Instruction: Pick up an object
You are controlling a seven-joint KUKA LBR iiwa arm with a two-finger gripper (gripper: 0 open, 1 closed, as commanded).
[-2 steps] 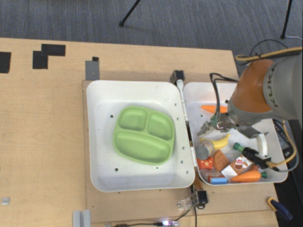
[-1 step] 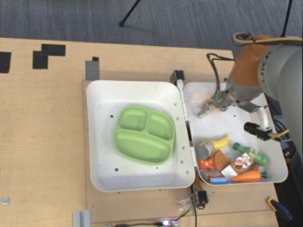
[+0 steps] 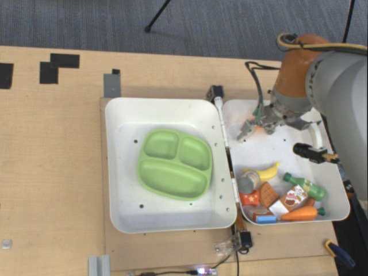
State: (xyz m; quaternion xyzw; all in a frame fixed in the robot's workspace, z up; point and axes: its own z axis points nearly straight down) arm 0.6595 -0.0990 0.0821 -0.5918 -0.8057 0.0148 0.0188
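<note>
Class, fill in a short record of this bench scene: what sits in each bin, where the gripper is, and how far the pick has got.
left bin: green divided plate
right bin: toy banana, toy carrot, green bottle, other small toys, heaped at the near end
gripper: over the right bin's far end, apart from the heap
pick: nothing seen between the fingers

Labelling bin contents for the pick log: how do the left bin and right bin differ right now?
The left bin holds one thing, a green divided plate lying flat at its middle; the right bin holds many small toy foods, among them a banana, a carrot and a green bottle. Those toys crowd the right bin's near end. The gripper is over the right bin's far end, not the left bin. Both are shallow, white and side by side.
</note>
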